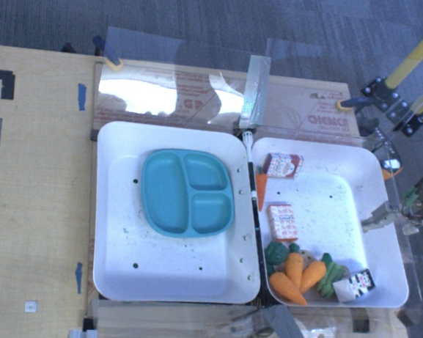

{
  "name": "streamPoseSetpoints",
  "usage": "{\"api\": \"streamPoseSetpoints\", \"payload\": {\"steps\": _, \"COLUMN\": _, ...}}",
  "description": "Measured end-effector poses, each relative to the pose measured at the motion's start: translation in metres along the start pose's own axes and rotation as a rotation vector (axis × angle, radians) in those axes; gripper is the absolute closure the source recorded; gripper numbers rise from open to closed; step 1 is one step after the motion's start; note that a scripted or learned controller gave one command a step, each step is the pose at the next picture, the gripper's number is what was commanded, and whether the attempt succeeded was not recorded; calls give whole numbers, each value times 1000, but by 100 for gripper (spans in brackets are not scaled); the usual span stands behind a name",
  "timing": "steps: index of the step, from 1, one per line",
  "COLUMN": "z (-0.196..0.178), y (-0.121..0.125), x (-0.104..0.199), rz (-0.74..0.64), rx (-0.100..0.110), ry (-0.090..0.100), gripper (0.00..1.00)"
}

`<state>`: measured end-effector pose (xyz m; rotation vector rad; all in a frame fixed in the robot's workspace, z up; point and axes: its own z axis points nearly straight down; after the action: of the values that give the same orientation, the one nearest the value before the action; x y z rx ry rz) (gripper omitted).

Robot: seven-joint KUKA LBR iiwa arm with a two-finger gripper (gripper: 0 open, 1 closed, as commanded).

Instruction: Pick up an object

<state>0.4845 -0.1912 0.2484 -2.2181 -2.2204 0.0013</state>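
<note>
- Nearest the lens, a heap of orange carrots (295, 277) lay in the front corner of the right bin (358, 170), with green vegetables (277, 253) touching them.
- Just beside them sat a small black-and-white carton (354, 284).
- Further back: a red-and-white carton (282, 222), then another carton (282, 165) by the far wall.
- The left bin (114, 193) held a teal divided plate (188, 193).
- My pincer: open or closed, I couldn't tell, nor how it stood relative to the carrots.
</note>
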Motion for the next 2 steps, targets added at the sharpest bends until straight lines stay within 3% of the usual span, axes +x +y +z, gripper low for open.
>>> {"api": "streamPoseSetpoints", "payload": {"steps": 1, "z": -11, "y": 9, "x": -15, "rz": 50, "rx": -6, "ry": -3, "gripper": 0}}
{"api": "streamPoseSetpoints", "payload": {"steps": 2, "z": 119, "y": 35, "x": 66, "rz": 41, "rx": 6, "ry": 2, "gripper": 0}}
